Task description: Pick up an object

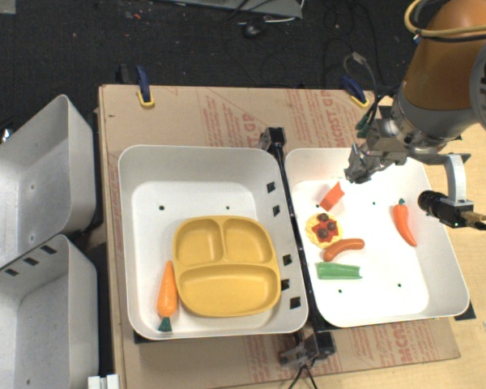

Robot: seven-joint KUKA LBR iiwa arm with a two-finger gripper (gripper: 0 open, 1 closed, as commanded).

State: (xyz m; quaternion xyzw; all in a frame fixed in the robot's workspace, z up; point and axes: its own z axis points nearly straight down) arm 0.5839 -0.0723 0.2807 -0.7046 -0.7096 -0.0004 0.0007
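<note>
Dark speckled floor (57, 47), brown board bench (211, 112), loose cables (340, 23)

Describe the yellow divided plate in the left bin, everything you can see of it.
The yellow plate looks like matte plastic, a rounded rectangle with three compartments: two smaller ones at the far side and one wide one at the near side. No food lies in them. It lies flat, right side up, on the floor of the left bin, toward its near right corner. An orange carrot lies right along its left edge; contact is unclear.
</note>
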